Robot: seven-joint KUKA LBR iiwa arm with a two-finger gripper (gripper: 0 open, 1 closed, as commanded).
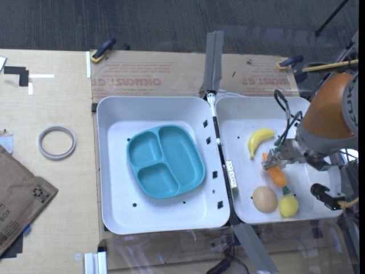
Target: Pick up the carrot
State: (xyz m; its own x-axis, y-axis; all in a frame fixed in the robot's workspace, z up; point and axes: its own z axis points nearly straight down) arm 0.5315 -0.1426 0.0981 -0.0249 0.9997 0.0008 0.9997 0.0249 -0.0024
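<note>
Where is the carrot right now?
The carrot lies in the right bin, just below the gripper, between the banana above and the egg and lemon below.

Two shallow white plastic bins are sitting side by side on the counter. The left bin point(108, 170) is holding a teal three-compartment plastic plate point(165, 161), lying flat near its middle. The right bin point(239, 153) is holding a curved yellow banana point(259, 140) toward its far half, with a beige egg-shaped object point(264, 199) and a small yellow lemon point(288, 205) lying just beside each other at the near edge. On the bare wooden counter point(45, 96) to the left, a grey tape ring point(57, 142) is lying flat, and a brown cardboard box point(20, 196) is jutting in from the lower left corner.
</note>
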